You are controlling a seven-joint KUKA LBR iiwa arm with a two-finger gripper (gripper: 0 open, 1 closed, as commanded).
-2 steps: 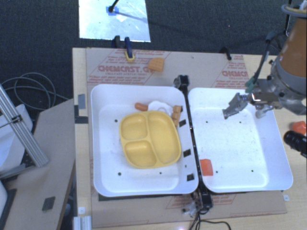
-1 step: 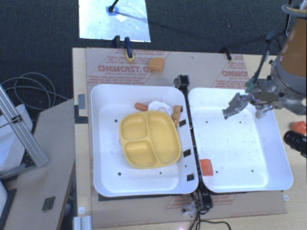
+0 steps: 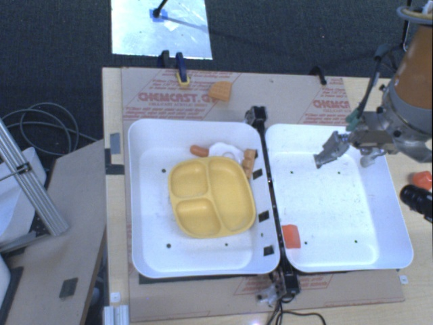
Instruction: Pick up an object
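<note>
Gripper (image 3: 329, 152) sits over the right bin (image 3: 379, 249), toward 12 o'clock of its floor, at the end of the arm (image 3: 413, 93) coming in from 3 o'clock – jaw state cannot be told, nothing seen held. Orange block (image 3: 291, 235) lies at 7 o'clock of the right bin, just beside the divider, well apart from the gripper. Left bin (image 3: 145, 249) carries a yellow tray (image 3: 211, 198) with three compartments, tilted, about centre. At 12 o'clock of the tray – small orange piece (image 3: 199, 151), white item (image 3: 226, 152) touching the tray's rim, tan piece (image 3: 249, 161) at 1 o'clock near the divider. Tan block (image 3: 220, 91) lies on the board (image 3: 298, 93) outside the bins, at 12 o'clock of the left bin
</note>
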